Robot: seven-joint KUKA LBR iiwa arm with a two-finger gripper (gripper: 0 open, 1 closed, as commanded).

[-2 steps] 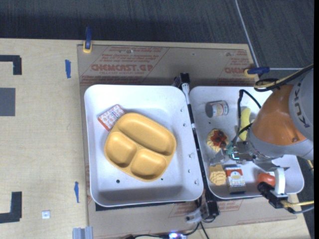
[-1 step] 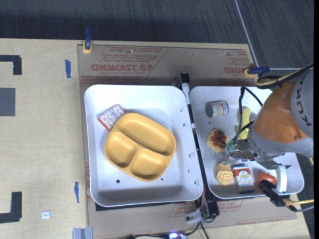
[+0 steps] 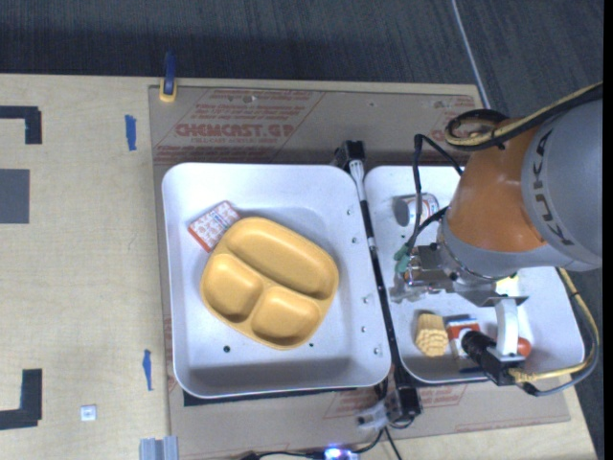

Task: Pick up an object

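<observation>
The arm (image 3: 493, 209) reaches in from the right and hangs over the right bin (image 3: 554, 326), covering most of its middle and far side. The gripper (image 3: 419, 274) sits low near that bin's left wall, close to the divide between the two bins. Whether it is open or closed cannot be told from this angle, and nothing is seen held in it.

Just below the gripper, apart from it, a small yellow corn cob (image 3: 431, 334) lies near the bin's front left corner. A small red object (image 3: 465, 332) lies just beside it on the right. Toward the back left corner of the same bin a small silvery object (image 3: 412, 206) rests near the wall; its shape is too small to make out. Bare white floor shows between the cob and the front rim, and in a strip along the left wall.

In the left bin (image 3: 177, 257) a large yellow three-part tray (image 3: 270, 281) lies at a slant and fills the centre. A red-and-white card (image 3: 211, 223) pokes out from under its upper left edge. Free floor rings the tray, widest at the back right corner and along the front rim, narrower on the left side
</observation>
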